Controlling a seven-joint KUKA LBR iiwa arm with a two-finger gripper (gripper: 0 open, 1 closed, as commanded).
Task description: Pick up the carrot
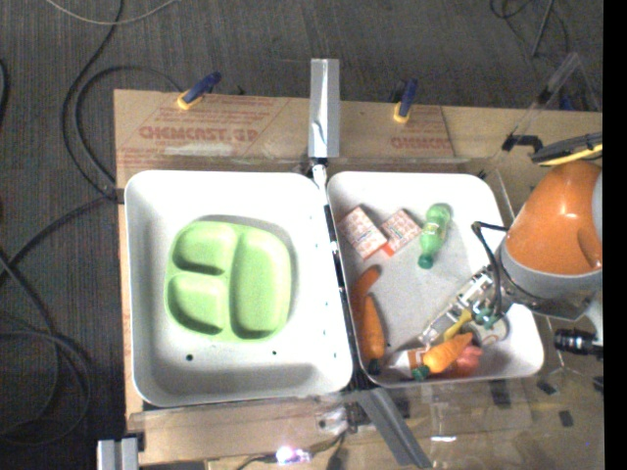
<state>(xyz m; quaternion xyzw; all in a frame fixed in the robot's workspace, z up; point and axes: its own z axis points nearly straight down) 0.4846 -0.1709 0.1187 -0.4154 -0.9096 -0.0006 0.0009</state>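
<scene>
Arm is reaching in from the right, its gripper (460,313) sitting low in the near right corner of the right bin (509,204), right above a clutter pile. Can't tell how the gripper is set, too small and blurred.

The carrot (372,328) is lying well apart from it, along the left wall of the same bin, long axis running near-to-far, next to a reddish sausage-shaped thing (364,282). An orange and red toy (453,352) is lying just under the gripper, probably why it's aimed there: similar colour. A green bottle (433,231) and two small boxes (380,231) are resting at the far side. A green divided plate (232,279) is sitting in the left bin (147,360).

Judging: carrot not picked yet, the gripper needs to be shifting left.
</scene>
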